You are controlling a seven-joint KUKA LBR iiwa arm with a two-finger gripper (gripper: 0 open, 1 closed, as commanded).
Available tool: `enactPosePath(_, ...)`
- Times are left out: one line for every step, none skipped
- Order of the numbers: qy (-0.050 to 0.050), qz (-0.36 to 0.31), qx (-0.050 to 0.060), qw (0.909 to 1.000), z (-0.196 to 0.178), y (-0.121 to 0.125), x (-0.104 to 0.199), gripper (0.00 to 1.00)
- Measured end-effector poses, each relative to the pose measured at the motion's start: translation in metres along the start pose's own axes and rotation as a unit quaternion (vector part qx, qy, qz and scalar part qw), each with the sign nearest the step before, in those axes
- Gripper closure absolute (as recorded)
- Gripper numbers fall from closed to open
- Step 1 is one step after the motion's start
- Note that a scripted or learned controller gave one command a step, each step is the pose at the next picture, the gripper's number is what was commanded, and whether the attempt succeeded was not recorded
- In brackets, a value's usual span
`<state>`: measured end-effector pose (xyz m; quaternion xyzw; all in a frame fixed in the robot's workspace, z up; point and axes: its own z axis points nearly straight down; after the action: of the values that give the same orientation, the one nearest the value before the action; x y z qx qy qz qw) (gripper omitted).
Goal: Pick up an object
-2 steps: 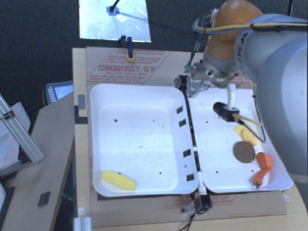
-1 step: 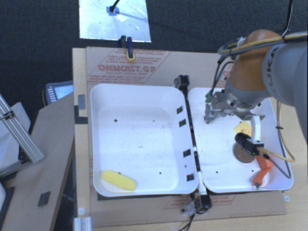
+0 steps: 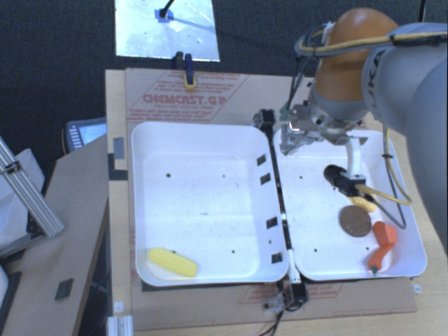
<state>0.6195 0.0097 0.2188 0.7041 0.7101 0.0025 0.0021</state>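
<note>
Jaws: I cannot tell their state. Gripper [image 3: 297,140] hovers at the right bin's [image 3: 308,268] eleven o'clock corner; reaching the disc [image 3: 355,220] or carrot [image 3: 381,243] at five o'clock comes next, I'd judge.

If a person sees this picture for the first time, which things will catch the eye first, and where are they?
The big grey arm with its orange band comes first, reaching in from the right over the right bin. Next come the bright things: a yellow corn cob lying alone in the front left corner of the left bin, and an orange carrot beside a brown disc near the right bin's front right corner.
</note>
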Motion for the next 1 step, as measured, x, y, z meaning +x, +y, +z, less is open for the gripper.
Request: enactPosePath(0.000,0.004,0.007,1.0000,0.0365,-0.0646,0.0009,1.00)
